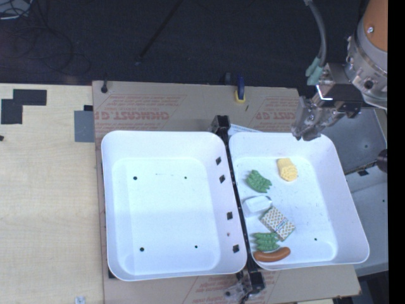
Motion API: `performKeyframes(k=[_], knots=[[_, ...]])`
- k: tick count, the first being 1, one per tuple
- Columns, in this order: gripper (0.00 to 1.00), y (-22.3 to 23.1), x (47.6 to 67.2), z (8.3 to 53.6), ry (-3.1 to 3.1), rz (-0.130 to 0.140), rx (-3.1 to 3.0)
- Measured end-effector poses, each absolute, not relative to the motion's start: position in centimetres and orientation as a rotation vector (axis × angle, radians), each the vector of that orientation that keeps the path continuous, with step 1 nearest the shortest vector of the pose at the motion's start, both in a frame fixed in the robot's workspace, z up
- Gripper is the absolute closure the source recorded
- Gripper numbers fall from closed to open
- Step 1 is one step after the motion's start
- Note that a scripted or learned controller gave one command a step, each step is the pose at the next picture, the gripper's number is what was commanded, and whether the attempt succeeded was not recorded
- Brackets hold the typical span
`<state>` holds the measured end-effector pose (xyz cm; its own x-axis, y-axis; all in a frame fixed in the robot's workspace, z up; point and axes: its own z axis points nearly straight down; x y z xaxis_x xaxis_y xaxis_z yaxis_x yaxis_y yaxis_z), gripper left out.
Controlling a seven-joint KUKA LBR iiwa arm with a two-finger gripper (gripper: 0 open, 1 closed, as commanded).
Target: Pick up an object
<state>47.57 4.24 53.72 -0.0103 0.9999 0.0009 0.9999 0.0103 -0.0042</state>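
Note:
My gripper point(307, 130) hangs above the far right corner of the right bin point(335, 189), with nothing visible between its fingers. In that bin lie a yellow corn-like piece point(287, 169), a green leafy piece point(258, 182), a small white block point(257, 204), a checkered box point(278, 223), a green pea pod point(265, 240) and a sausage point(271, 254). The corn piece is the nearest to the gripper, a little below and to its left.
The left bin point(120, 201) sits beside the right one, with a black divider clip strip point(229, 189) between them. Both rest on a cardboard sheet point(158, 109). A yellow clamp point(240, 94) stands at the back edge.

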Motion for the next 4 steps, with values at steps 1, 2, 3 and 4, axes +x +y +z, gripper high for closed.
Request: performKeyframes(k=[1, 2, 3, 4], knots=[[1.0, -0.4, 47.5, 41.3, -2.209, 0.02, -2.219], [1.0, 5.1, 47.6, 47.4, -2.229, -0.004, -2.215], [1.0, 12.8, 48.7, 50.4, -2.23, -0.002, -2.212], [1.0, 15.5, 51.8, 51.4, -2.224, 0.003, -2.218]])
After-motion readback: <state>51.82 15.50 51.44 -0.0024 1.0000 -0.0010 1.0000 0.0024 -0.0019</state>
